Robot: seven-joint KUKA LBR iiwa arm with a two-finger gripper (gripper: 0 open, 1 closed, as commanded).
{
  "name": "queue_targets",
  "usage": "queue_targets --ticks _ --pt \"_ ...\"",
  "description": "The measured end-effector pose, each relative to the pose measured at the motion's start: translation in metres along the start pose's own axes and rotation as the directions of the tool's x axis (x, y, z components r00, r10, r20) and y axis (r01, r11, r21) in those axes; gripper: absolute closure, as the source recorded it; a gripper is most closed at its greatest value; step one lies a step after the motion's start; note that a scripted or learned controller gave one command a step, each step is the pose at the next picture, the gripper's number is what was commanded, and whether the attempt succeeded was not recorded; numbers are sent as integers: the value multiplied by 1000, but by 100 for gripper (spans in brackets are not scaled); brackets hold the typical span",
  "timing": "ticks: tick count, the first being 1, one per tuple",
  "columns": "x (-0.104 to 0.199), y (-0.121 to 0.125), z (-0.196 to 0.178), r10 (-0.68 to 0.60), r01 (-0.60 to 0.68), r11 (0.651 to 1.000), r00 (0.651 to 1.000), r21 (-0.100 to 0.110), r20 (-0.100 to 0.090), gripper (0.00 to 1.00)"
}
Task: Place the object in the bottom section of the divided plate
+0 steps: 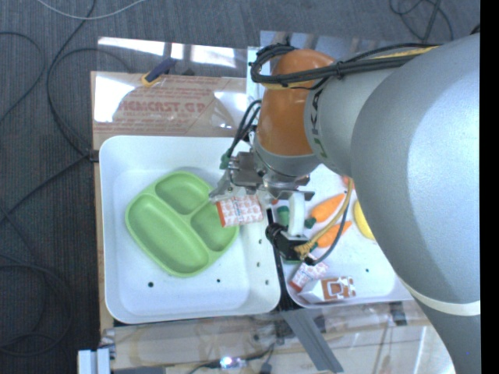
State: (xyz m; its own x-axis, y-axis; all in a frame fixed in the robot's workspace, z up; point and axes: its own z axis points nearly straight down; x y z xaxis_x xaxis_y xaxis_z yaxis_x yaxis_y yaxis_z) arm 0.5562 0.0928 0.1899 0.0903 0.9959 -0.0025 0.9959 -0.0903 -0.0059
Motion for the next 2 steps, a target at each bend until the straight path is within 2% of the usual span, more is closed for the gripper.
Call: queue_targets --ticks 1,2 --pt "64 -19 14 -97 97 995 995 0 1 100" --pt "64 -19 14 -97 97 995 995 0 1 0"
